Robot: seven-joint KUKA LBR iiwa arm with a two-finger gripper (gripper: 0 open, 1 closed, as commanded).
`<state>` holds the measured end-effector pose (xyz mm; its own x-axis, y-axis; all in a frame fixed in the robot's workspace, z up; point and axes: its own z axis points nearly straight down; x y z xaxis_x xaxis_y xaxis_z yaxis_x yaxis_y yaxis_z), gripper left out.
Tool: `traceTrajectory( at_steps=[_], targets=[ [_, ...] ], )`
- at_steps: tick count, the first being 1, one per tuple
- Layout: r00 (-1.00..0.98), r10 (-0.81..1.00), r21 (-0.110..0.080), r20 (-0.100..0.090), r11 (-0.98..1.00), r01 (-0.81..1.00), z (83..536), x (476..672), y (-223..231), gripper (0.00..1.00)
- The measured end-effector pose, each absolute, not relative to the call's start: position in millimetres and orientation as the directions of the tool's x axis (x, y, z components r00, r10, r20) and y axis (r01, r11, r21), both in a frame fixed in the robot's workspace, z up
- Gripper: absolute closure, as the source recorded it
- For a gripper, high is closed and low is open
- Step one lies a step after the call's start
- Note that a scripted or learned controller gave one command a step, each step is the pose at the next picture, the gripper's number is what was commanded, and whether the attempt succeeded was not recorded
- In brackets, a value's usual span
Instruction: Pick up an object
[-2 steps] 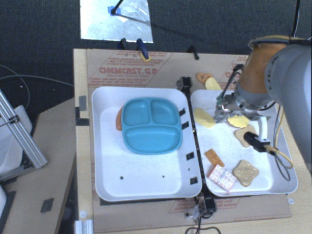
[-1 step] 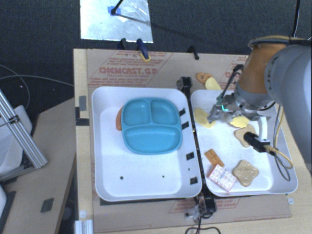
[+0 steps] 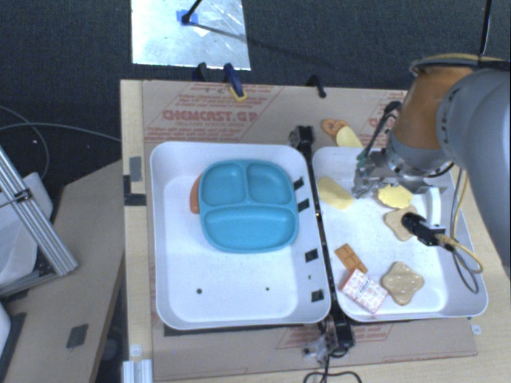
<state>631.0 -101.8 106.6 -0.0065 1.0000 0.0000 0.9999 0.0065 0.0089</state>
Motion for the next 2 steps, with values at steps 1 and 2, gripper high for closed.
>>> traceTrajectory(
  at_steps=[1,2],
  targets=[
    [-0.010,1.000,0.003,0.003,0.010,1.000,189,591.0,-4,1.00],
    [-0.019,1.000,0.002,0.007,0.019,1.000,200,574.8,151,1.00]
  ],
)
